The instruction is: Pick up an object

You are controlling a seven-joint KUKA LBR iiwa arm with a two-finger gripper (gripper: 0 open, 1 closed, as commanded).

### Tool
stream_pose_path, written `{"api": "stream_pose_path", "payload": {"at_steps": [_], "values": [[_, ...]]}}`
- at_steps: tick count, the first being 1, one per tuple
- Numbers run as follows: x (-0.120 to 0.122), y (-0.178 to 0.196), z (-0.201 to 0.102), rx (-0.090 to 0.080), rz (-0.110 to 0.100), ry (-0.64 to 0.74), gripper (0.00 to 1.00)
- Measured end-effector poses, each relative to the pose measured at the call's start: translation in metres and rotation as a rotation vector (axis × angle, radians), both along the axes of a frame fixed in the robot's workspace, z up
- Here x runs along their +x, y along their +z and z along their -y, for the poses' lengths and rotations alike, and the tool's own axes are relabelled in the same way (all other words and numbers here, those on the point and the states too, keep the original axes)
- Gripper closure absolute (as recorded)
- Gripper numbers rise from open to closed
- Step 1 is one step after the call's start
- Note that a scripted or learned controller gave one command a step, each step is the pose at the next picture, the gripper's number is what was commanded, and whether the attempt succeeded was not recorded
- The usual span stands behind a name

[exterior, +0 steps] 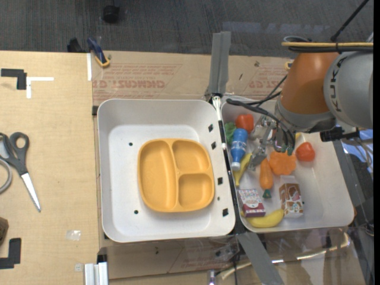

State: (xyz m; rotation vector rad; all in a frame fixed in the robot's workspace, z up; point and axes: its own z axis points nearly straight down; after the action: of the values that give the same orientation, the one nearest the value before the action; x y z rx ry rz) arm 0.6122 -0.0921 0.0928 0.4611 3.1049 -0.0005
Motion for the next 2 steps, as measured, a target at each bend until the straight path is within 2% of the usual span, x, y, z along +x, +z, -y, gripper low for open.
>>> {"api": "stream_pose_path", "payload": {"at_steps": [1, 2], "values": [[-0.0819, -0.0004, 0.0526, 0.000, -0.001, -0.030, 0.00], [-0.0804, 0.0094, 0.0520, -0.001, 0.003, -0.027, 1.00]]}}
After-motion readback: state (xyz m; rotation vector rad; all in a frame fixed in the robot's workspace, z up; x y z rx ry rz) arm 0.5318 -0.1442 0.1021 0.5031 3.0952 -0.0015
